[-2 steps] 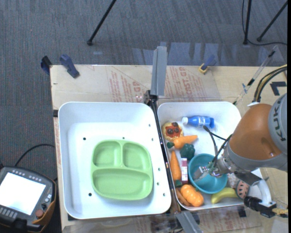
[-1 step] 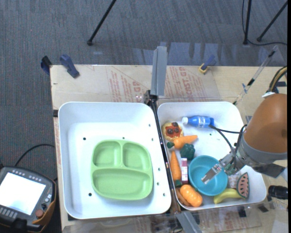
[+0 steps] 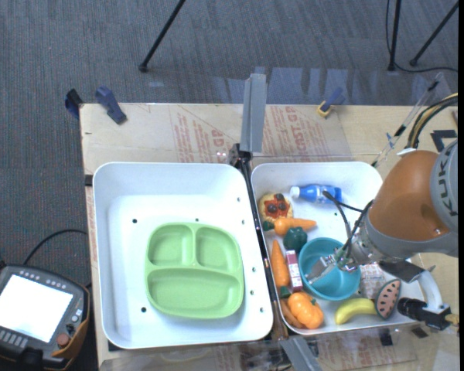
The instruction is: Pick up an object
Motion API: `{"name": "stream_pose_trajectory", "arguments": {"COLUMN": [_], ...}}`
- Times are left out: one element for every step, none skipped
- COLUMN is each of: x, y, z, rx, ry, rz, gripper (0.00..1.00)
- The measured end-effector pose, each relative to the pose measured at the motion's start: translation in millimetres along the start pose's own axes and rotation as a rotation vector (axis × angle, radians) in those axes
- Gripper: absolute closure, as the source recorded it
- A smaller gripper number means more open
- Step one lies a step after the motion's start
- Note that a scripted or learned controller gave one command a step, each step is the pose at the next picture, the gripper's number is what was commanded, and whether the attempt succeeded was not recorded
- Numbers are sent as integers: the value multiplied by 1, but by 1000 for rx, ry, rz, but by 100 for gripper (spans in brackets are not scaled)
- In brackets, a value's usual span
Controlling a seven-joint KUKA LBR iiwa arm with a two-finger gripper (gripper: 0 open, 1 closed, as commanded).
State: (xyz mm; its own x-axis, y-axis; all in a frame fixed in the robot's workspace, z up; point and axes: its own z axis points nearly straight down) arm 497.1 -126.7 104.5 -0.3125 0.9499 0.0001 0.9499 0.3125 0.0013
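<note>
Reaching in from the right edge, orange band bulking over lower right of frame; gripper (image 3: 330, 267) angled down-left into the blue bowl (image 3: 330, 278) in the right bin (image 3: 371, 173). Finger state: cannot tell. Nothing visibly held.

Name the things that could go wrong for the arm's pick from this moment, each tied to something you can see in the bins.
1. The gripper sits over the teal bowl, whose smooth rounded rim may slip from a two-finger grasp.
2. The right bin is crowded: the carrot, banana and watermelon slice lie close by, so a neighbour may get knocked or pinched.
3. The arm hides part of the bin, so contact there would be hard to judge.
</note>
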Motion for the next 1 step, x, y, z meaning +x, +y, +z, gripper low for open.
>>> {"name": "stream_pose_trajectory", "arguments": {"x": [10], "y": [46], "z": [14], "rx": [-6], "ry": [-18], "rz": [238], "gripper": [0]}}
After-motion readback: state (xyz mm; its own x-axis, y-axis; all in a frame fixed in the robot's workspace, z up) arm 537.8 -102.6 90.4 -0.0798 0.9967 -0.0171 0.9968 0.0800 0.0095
